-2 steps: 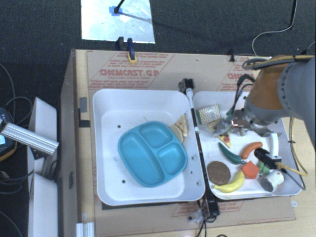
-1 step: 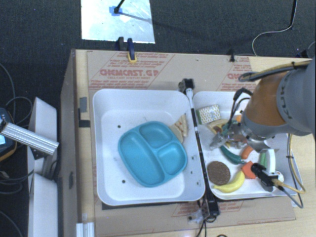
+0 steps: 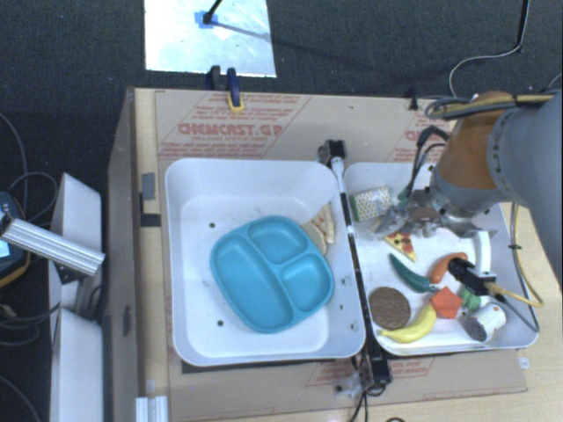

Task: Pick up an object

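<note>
My pincer [image 3: 398, 221] hangs over the pizza slice [image 3: 401, 243], centre right; grip unclear. The toy looks light, stiff, flat: pinch its edges.

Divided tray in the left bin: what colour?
Light blue; the divided tray shows plainly in the camera view.

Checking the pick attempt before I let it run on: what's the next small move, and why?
Probably a short straight descent. The gripper sits low in the right bin, just above the pizza slice toy and beside the mesh bag, but nothing is visibly between its fingers. The green pepper lies close by, so moving sideways risks nudging it.
</note>
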`<move>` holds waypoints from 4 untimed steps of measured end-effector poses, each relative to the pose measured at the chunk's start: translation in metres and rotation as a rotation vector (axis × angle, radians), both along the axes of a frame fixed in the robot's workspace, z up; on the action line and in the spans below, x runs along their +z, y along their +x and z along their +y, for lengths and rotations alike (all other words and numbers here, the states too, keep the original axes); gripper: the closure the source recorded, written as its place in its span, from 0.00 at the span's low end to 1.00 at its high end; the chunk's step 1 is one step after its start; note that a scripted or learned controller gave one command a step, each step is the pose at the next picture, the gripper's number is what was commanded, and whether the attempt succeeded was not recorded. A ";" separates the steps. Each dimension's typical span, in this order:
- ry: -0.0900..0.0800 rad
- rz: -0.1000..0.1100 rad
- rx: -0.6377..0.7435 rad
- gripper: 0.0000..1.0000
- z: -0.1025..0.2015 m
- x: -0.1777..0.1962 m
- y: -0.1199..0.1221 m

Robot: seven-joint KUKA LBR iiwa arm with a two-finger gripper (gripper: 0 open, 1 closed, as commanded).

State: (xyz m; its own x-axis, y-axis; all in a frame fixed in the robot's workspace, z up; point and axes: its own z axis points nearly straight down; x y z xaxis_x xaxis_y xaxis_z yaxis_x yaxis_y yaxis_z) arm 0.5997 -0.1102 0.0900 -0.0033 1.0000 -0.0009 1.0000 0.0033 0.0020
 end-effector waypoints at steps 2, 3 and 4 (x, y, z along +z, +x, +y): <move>0.018 0.045 -0.008 0.00 -0.027 -0.002 0.055; 0.010 0.025 0.001 1.00 -0.027 0.007 0.058; 0.002 -0.003 0.002 1.00 0.063 0.096 0.038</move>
